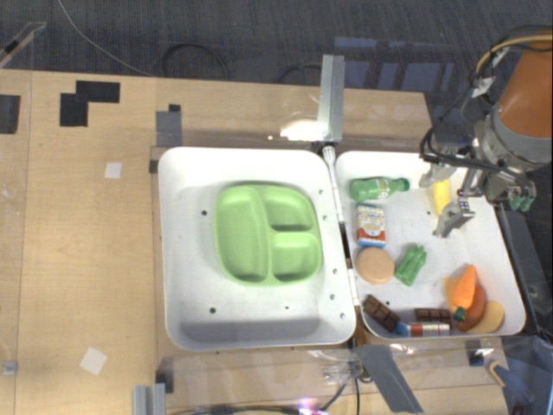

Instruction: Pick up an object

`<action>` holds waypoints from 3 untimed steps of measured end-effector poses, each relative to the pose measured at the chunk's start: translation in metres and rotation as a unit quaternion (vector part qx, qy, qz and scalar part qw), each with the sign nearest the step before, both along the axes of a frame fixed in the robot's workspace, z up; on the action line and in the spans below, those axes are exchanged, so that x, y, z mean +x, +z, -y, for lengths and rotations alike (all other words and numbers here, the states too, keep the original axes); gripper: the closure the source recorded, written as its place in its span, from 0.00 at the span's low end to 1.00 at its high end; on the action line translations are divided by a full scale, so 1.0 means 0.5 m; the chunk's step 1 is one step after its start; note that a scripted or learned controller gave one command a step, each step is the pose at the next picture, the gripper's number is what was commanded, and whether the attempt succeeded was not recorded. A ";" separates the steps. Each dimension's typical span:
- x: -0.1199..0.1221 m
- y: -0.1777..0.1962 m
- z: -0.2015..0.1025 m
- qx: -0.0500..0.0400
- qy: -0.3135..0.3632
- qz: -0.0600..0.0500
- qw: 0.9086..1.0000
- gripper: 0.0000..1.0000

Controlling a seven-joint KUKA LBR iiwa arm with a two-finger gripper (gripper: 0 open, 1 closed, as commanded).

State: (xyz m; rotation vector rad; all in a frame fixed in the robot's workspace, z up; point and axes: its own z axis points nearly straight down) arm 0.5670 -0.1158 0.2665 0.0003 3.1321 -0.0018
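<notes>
Camera view: two white bins sit side by side on the bench. The left bin (186, 318) carries a green divided plate (266, 233) near its middle. In the right bin (510, 266), the gripper (455, 214) hangs near the far right corner, nothing between its fingers; whether they are apart or together cannot be told. A yellow object (441, 195) lies just beside it. A green bottle (378, 187) lies near the far left corner, with a small carton (371, 223), a round bun (376, 265) and a green pickle (410, 263) below it. A carrot (463, 289) and dark bars (406, 318) rest along the near edge.
</notes>
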 end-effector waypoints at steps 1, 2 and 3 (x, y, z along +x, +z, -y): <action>0.026 -0.331 0.015 -0.001 0.042 0.003 0.999 0.00; 0.106 -0.300 0.101 -0.002 0.139 0.002 0.990 0.00; -0.002 -0.353 0.108 -0.002 0.139 0.003 0.990 0.00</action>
